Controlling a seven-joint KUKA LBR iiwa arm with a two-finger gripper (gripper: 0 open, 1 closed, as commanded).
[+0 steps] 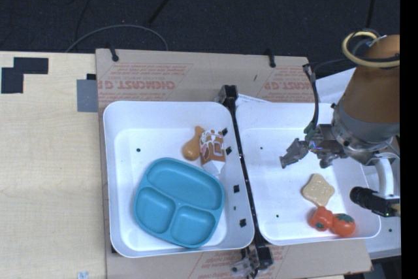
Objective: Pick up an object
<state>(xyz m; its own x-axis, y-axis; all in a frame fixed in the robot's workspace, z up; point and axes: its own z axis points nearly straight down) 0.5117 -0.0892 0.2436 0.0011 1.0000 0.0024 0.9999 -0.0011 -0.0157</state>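
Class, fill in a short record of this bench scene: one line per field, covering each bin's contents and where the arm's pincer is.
left bin: blue divided plate; chicken drumstick toy beside a small patterned item
right bin: slice of toast; orange-red toy near the front right corner
pincer: over the right bin, left of and above the toast, nothing seen held
arm: enters from the right

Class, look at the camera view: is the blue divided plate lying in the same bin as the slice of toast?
No: the blue divided plate lies in the left bin, while the toast slice lies in the right bin.
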